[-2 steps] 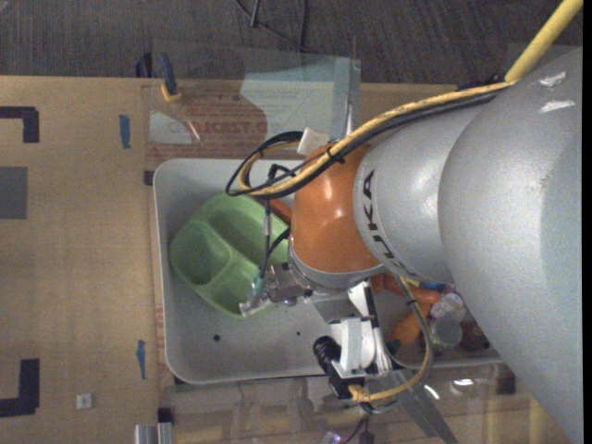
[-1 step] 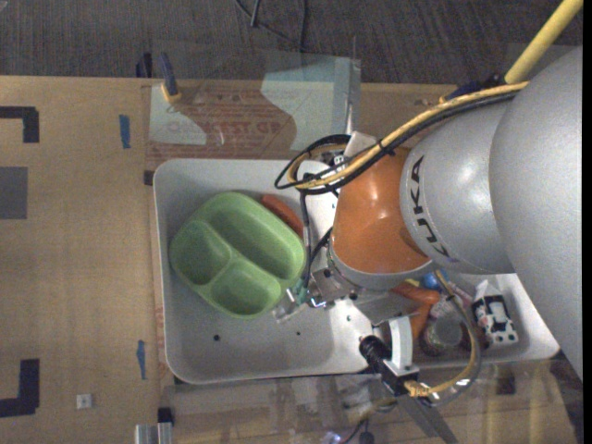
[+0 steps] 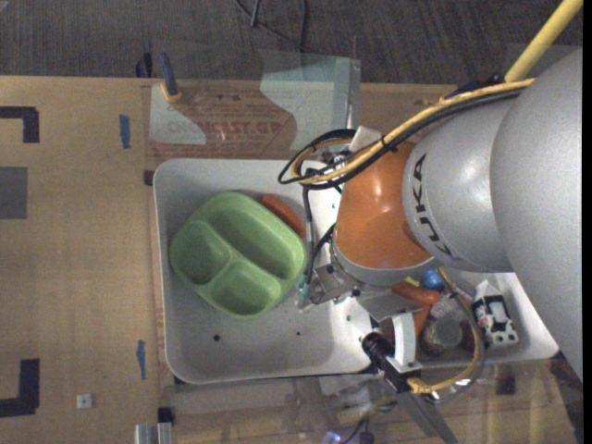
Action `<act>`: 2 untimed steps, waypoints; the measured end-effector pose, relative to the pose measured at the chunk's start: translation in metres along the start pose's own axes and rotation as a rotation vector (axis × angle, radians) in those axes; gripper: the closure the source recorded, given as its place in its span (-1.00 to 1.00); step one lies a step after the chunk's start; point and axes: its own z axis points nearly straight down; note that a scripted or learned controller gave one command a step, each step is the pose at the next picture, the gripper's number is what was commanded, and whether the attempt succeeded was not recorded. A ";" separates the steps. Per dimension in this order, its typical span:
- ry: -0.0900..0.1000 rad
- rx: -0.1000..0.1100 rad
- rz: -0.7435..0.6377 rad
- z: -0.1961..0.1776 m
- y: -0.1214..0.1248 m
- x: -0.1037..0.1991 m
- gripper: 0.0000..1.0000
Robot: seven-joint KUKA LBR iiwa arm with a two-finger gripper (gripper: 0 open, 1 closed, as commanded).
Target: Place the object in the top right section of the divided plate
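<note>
A green divided plate (image 3: 236, 252) with three sections lies in the left white bin (image 3: 194, 340). An orange carrot-like object (image 3: 282, 213) lies just past the plate's upper right rim, partly hidden by the arm. The grey arm with its orange band (image 3: 379, 220) reaches in from the right and hangs over the divide between the bins. The gripper (image 3: 314, 289) is under the wrist, right beside the plate's right edge, and the wrist hides most of it.
The right bin (image 3: 527, 336) holds several small objects: an orange piece (image 3: 421, 296), a blue ball (image 3: 432, 278), a round dark jar (image 3: 442, 333) and a white boxy item (image 3: 492, 314). Cables (image 3: 319, 160) loop off the wrist. Brown bench surface lies to the left.
</note>
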 end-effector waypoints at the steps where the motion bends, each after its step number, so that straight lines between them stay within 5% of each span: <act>1: -0.002 -0.004 0.074 -0.028 0.056 0.021 1.00; 2: -0.001 -0.004 0.042 0.027 0.073 0.000 1.00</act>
